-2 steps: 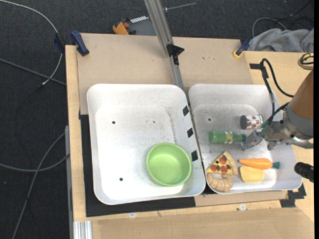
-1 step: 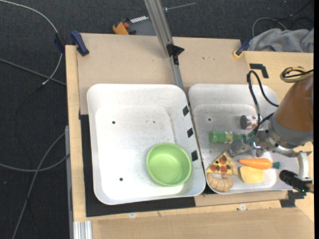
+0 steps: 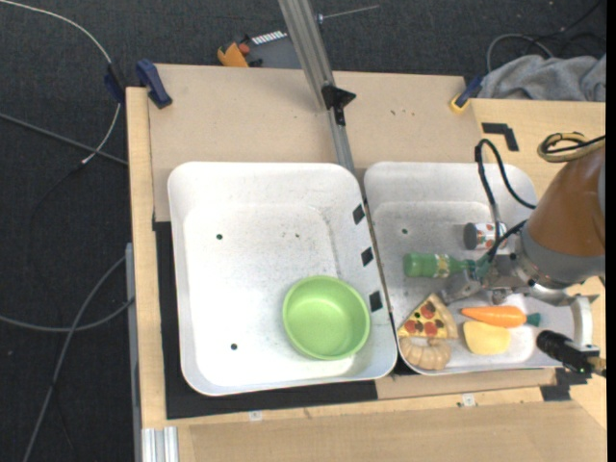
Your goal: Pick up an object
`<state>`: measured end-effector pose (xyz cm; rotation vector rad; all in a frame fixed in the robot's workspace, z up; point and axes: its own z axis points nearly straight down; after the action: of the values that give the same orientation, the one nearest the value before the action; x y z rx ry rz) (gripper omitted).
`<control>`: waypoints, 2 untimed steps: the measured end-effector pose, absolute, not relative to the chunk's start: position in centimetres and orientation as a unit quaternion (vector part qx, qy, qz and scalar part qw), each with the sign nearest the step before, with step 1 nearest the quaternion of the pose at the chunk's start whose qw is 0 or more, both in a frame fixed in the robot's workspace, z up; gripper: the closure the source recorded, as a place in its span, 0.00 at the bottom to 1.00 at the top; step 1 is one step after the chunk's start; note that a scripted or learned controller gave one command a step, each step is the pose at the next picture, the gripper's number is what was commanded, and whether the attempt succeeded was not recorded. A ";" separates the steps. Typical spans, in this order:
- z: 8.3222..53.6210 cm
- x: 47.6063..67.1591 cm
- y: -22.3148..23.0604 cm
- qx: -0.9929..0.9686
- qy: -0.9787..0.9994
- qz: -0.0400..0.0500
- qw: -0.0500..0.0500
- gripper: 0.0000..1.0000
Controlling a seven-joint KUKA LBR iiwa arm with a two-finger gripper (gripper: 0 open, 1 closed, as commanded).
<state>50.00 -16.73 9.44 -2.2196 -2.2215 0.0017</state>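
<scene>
The grey arm with its orange band (image 3: pixel 576 205) is reaching in from the right and leaning over the right shallow white plastic bin (image 3: pixel 423 186). Its two-finger gripper (image 3: pixel 489 275) is hanging low over the middle of that bin, close beside the right end of the green plastic bottle (image 3: pixel 431 265), which is lying on its side. Nothing is showing between the gripper's tips, and whether they are parted or closed I cannot tell, since the wrist is covering them.

Just nearer than the gripper, an orange toy carrot (image 3: pixel 493 315) is lying across the bin floor, touching the top of a rounded yellow toy fruit (image 3: pixel 486 339). To the left of these, in the near left corner of the same bin, a toy pizza slice with red toppings (image 3: pixel 429 320) is resting against a tan ridged toy pastry (image 3: pixel 429 354). A small silver can with a red label (image 3: pixel 480 234) is lying just beyond the gripper, towards the far side.

In the left shallow white plastic bin (image 3: pixel 250 210), a round light green plastic bowl (image 3: pixel 325 317) is sitting upright near the near right corner.

Both bins are sitting side by side on the tan wooden bench (image 3: pixel 250 114).
</scene>
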 end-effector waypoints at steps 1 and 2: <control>10.4 50.0 -16.7 -0.707 -0.708 0.001 0.001 1.00; 16.5 50.1 -16.3 -0.707 -0.708 -0.001 -0.001 1.00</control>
<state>50.15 -16.32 16.45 -2.2216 -2.2250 -0.0021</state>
